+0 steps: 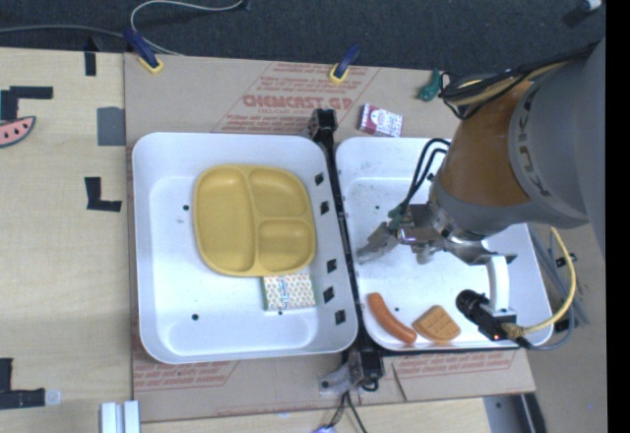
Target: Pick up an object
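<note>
In the right bin [394, 165], an orange sausage [391, 318] lies near the front wall with a tan cracker [437, 325] just to its right. My gripper [378, 242] hangs low over the left middle of this bin, above and slightly left of the sausage and close to the divider. I see nothing in it. The left bin [162, 224] holds a yellow divided plate [254, 219], and a small printed packet [288, 291] sits at the plate's front edge.
A black clip strip [335, 224] runs between the two bins. A small pink and white packet [379, 120] lies on the cardboard behind the right bin. The arm's grey and orange body [512, 165] covers the right bin's right half. Cables trail near its front right corner.
</note>
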